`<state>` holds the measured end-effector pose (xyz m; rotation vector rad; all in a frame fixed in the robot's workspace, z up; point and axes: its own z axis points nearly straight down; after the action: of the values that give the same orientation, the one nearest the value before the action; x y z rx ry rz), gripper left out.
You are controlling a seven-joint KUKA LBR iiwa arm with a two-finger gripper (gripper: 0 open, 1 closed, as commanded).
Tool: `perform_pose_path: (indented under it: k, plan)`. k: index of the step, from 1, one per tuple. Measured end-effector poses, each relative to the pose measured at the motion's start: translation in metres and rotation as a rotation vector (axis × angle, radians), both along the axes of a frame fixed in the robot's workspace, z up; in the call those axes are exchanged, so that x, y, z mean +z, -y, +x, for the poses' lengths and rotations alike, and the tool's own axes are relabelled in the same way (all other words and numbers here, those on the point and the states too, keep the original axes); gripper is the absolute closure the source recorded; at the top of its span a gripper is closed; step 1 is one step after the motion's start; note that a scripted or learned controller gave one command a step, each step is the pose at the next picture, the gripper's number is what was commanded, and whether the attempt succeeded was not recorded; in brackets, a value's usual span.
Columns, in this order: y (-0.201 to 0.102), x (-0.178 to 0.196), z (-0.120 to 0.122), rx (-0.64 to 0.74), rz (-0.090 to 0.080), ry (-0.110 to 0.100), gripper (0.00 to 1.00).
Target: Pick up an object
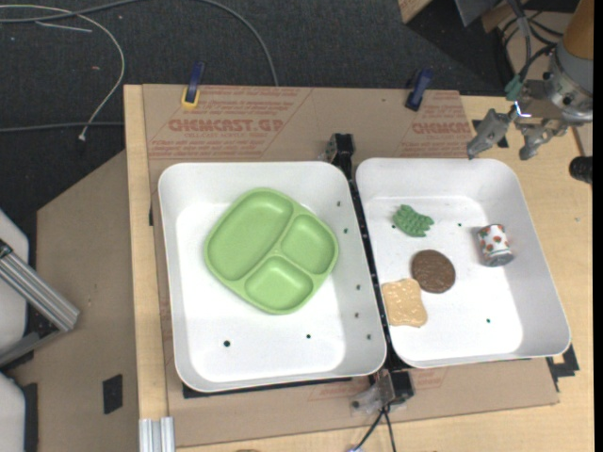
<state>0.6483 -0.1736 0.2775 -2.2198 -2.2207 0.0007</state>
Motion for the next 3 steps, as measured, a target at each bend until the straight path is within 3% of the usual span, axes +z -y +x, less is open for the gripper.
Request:
perform_pose_path:
  k: [1,3]
  plan:
    - [0.0,0.0,0.0,0.0,0.0,0.001,0.0]
    - [0.003,-0.103,-0.007,0.0,0.001,-0.005,0.0]
